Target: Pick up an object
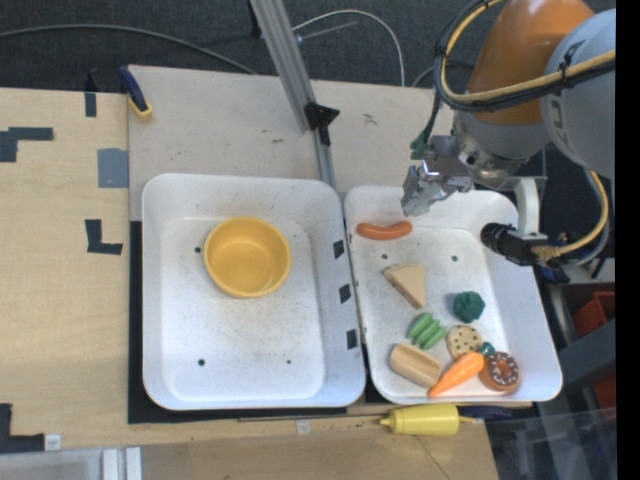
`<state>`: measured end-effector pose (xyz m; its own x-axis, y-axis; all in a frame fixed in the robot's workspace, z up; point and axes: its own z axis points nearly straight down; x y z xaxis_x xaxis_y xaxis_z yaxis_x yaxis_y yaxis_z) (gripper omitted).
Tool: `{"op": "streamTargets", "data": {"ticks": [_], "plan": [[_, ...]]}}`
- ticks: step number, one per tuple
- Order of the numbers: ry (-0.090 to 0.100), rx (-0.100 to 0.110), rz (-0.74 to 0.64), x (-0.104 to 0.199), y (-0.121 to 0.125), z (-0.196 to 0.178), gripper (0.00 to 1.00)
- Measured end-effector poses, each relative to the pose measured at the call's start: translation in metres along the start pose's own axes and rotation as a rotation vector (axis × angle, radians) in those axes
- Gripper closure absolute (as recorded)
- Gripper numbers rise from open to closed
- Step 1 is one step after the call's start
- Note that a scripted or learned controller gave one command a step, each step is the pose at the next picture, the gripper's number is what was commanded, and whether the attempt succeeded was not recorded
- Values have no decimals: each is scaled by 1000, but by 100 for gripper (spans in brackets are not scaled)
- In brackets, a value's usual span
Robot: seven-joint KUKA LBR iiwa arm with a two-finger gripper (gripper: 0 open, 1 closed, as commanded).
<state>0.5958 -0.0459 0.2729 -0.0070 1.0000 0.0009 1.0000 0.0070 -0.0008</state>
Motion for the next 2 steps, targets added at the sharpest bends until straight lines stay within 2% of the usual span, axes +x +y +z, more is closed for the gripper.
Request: {"op": "streamTargets", "data": {"ticks": [1,2], "plan": [[0,1,0,55,2,5,100],[0,3,1,107,-3,25,100]]}}
